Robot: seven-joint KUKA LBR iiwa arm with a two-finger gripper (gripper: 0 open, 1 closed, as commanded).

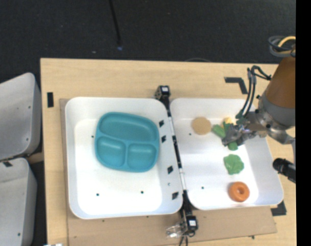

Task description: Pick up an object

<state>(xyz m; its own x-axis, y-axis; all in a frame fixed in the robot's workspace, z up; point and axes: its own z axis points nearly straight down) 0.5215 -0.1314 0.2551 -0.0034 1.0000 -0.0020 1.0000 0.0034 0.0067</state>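
Reaching into the right bin (263, 188), the gripper (232, 136) is hovering over green pieces (220, 130); its grasp cannot be told. Closing and lifting likely come next.

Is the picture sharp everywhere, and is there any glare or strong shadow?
Camera view: lighting is even and soft; the white bins look bright, without hard glare; the gripper is slightly blurred; the teal divided plastic plate is fairly sharp, with only faint shadow.

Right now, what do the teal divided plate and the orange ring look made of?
The teal divided plate: likely moulded plastic, smooth, uniform colour, soft sheen, rounded compartment ridges. The orange ring: probably plastic or rubbery toy food, matte and evenly coloured; too small to tell further.
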